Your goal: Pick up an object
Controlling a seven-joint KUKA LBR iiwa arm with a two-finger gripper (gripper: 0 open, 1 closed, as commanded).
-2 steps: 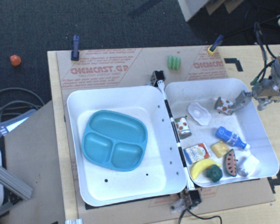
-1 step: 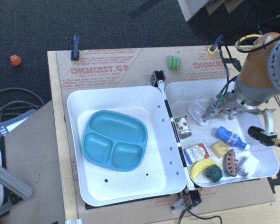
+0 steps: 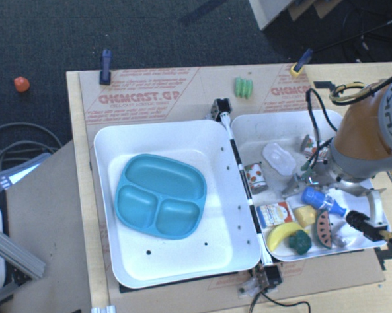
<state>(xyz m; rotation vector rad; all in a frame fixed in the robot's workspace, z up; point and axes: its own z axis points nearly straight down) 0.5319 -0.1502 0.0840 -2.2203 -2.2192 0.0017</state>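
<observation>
Blue bottle (image 3: 322, 200) partly hidden under arm, gripper (image 3: 307, 169) grip impossible to tell, right bin (image 3: 247, 126) cluttered.

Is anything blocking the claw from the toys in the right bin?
Nothing visible. The claw hangs in the right bin, just above the blue bottle. Banana and watermelon slice lie uncovered nearby.

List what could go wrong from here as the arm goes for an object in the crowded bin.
1. The right bin is packed: banana, watermelon slice, blue bottle and green toy lie close together, so a grab may catch two or push one aside.
2. The arm covers part of that bin, so items beneath it are hard to judge.
3. The clear plastic piece may be hard to locate.
</observation>
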